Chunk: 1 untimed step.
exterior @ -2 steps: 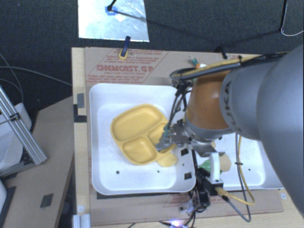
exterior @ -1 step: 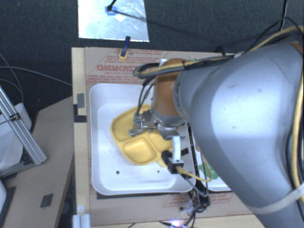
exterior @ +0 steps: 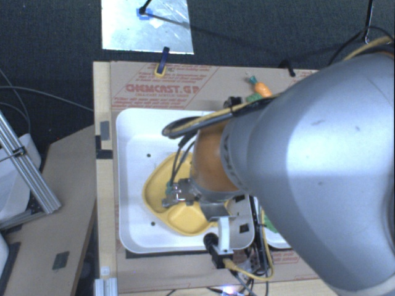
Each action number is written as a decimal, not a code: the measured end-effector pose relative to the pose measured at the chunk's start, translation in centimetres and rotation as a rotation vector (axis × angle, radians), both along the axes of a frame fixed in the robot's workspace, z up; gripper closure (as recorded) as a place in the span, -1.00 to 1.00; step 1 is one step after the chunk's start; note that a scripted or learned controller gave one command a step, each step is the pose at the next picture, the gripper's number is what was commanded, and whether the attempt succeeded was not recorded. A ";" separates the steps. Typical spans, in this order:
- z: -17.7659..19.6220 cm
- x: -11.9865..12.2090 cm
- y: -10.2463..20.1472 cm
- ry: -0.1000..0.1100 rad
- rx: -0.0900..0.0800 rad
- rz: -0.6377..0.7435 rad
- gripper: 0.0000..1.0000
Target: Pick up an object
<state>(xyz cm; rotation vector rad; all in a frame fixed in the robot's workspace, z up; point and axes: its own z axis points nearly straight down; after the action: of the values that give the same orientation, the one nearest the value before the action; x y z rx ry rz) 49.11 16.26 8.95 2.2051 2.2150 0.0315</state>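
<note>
The arm (exterior: 308, 159) was lowered over the left bin (exterior: 133, 165), presumably so that a pick could be tried there. A yellow dish (exterior: 162, 187) lay in that bin, partly covered by the wrist. Whether the gripper (exterior: 179, 195) was clenched or released could not be told.

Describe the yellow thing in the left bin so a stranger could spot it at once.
Find the left white bin on the bench. Near its middle, partly under the grey arm, lies a yellow thing, rounded and shallow like a dish. It is the one bright yellow item against the bin's white floor.
</note>
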 end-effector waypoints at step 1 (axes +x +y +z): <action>14.8 4.3 7.8 0.006 0.008 0.008 -1.00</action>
<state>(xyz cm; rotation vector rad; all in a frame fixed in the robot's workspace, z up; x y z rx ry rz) 53.38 24.03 23.79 2.2031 2.2311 0.0339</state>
